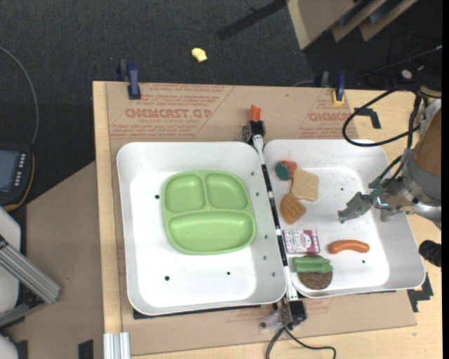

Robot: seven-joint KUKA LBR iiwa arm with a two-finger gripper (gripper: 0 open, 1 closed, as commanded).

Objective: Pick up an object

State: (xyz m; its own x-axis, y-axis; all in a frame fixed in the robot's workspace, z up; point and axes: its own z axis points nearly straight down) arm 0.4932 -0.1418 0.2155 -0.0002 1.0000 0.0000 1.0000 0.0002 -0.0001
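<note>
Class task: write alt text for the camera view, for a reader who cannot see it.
A grey robot arm's two-finger gripper hovers over the right shallow white bin, which holds small toy foods including an orange sausage and a tan bread slice. The left white bin holds a green three-compartment plastic plate.

We see dark grey carpet floor (63, 49) around the bench, w/ a small yellow scrap (200, 54) lying on it near top. Bench top is a tan board (210, 105) w/ red print, held by blue clamps (131, 78) at the back edge. Cardboard boxes (351, 17) sit top right. Black cable (21, 91) loops at left.
</note>
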